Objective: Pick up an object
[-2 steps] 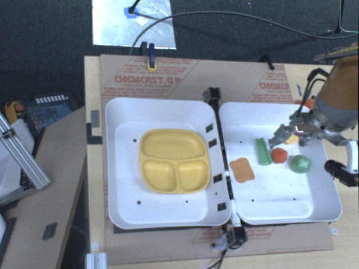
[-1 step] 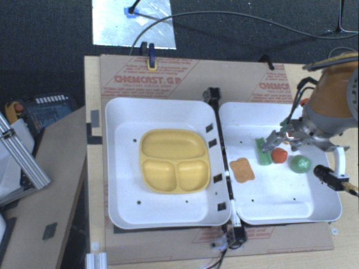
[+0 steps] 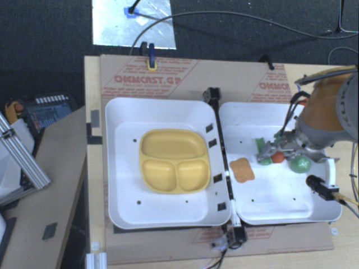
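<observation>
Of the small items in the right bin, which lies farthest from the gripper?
The flat orange piece. It lies apart, toward the divider, while the green block, red piece and green ball cluster around the gripper.

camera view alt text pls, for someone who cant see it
The robot's hand reaches from the right into the right bin, among small green, red and orange items. The left bin holds a yellow divided tray.
</observation>
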Controlling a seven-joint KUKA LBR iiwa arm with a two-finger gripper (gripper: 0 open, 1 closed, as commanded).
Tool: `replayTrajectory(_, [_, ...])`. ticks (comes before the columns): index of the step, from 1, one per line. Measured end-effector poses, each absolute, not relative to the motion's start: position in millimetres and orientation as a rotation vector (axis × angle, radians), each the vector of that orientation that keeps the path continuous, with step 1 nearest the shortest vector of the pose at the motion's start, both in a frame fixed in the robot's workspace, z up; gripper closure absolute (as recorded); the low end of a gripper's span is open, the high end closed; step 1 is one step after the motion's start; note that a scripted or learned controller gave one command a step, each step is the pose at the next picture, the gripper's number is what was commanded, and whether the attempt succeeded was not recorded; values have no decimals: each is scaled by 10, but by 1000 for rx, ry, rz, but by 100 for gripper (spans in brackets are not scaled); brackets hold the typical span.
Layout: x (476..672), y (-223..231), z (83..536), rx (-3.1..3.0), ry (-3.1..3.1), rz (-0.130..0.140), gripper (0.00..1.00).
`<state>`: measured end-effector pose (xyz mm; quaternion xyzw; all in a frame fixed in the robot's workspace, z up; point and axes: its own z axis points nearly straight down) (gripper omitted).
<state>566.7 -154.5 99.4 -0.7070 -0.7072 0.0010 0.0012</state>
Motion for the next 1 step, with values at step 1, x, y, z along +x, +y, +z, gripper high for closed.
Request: replayTrajectory(1, [5672, -1542, 841, -2221, -2222, 0, 0])
